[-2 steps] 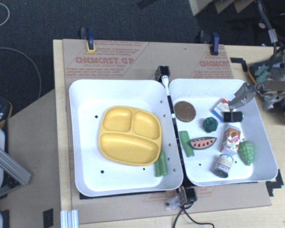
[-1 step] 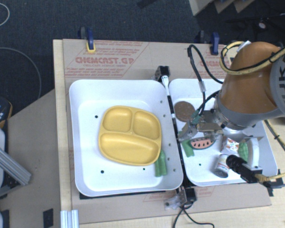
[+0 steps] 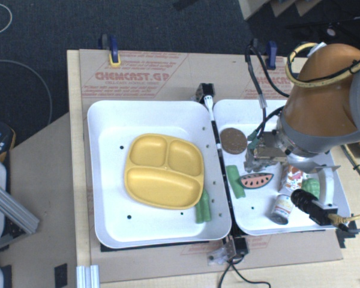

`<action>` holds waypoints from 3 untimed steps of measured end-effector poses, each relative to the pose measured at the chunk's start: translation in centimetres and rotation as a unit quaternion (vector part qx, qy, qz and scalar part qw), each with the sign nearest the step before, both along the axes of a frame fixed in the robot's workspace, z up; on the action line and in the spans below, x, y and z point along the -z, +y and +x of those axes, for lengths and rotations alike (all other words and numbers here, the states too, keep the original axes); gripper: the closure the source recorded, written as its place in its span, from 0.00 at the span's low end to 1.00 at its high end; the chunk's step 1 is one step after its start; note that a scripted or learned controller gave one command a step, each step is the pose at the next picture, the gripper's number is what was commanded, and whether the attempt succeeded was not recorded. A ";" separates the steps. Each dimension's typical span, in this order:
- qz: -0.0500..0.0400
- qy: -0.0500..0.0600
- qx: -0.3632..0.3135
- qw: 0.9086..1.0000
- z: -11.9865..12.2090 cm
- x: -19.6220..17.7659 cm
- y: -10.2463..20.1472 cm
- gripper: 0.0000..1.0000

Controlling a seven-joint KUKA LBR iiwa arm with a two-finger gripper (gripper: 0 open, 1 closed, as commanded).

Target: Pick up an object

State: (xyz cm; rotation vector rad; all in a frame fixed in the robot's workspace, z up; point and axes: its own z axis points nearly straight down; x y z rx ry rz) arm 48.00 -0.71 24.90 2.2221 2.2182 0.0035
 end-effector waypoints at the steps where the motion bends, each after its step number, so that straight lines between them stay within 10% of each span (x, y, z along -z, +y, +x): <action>1: 0.001 0.004 -0.005 1.000 0.7 3.1 8.6 1.00; 2: 0.002 -0.005 -0.004 1.000 0.0 -8.1 11.9 1.00; 3: 0.000 0.001 -0.002 1.000 0.0 -8.5 11.7 1.00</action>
